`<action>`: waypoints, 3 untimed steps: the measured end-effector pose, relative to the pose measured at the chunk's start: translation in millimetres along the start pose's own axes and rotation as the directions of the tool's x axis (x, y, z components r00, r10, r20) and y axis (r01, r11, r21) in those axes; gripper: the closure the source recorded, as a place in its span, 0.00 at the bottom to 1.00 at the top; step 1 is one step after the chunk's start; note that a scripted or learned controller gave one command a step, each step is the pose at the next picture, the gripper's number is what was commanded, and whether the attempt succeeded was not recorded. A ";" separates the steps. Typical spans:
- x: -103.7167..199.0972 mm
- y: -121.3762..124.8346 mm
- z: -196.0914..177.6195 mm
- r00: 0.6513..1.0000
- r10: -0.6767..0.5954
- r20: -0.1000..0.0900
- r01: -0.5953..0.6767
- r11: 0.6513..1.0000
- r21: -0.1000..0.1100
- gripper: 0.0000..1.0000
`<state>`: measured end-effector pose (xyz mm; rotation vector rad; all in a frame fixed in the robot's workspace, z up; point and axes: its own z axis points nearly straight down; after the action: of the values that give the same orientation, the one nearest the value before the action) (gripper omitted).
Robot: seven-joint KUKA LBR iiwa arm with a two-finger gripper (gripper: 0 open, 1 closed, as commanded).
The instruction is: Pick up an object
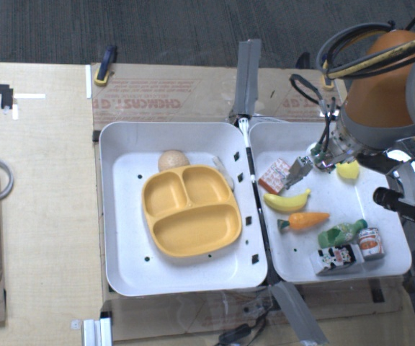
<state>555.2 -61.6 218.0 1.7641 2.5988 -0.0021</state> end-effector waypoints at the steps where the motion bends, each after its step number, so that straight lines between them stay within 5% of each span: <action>1: -17.5 -57.6 127.1 1.000 0.023 -0.002 -0.023 1.000 0.001 0.00; 2: -49.2 -72.7 80.5 1.000 -0.002 0.000 0.002 1.000 -0.001 0.00; 3: 15.4 -76.3 26.7 0.935 -0.354 -0.001 0.354 0.935 -0.001 0.00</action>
<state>478.6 -75.5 191.3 1.2673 2.8744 -0.0006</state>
